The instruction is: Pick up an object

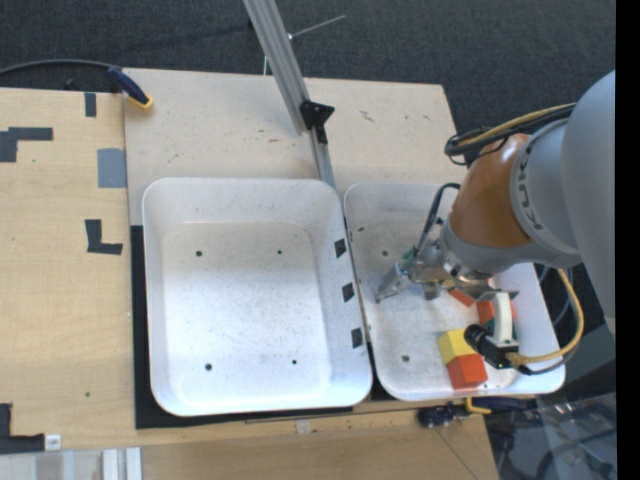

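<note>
Reaching into right bin (400,368), gripper (392,286) sits low near bin centre; grip state: cannot tell. Yellow block (456,344) and orange block (466,371) lie toward bin's near-right corner. You should centre over one block before descending.

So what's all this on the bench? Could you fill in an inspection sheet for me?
Surface: wooden bench, two white bins side by side.
Job's things: yellow block and orange block in the right bin.
Clutter: grey tape marks on bench.
Grippers: gripper low in right bin; fingers unclear.
Cables: yellow cable on the arm; black cable at the far bench edge.
Surroundings: dark carpet, slanted metal pole.
</note>
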Controlling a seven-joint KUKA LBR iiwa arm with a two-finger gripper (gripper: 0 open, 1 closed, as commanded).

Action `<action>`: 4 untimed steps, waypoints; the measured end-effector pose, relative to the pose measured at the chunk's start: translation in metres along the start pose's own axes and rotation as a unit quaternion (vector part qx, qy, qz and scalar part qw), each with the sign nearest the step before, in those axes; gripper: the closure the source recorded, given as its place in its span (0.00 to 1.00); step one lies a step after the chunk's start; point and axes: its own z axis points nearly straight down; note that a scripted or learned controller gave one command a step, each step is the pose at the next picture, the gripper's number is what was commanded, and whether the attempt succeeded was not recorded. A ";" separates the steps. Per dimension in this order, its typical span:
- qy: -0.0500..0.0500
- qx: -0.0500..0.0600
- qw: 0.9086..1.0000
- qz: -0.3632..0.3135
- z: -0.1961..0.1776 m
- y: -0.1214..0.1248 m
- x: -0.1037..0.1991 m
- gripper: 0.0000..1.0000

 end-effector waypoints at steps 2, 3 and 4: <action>-0.001 -0.005 1.000 0.000 -0.058 0.000 -0.006 1.00; -0.001 -0.006 1.000 0.000 -0.111 -0.001 -0.017 1.00; -0.001 -0.007 1.000 -0.001 -0.168 -0.001 -0.007 1.00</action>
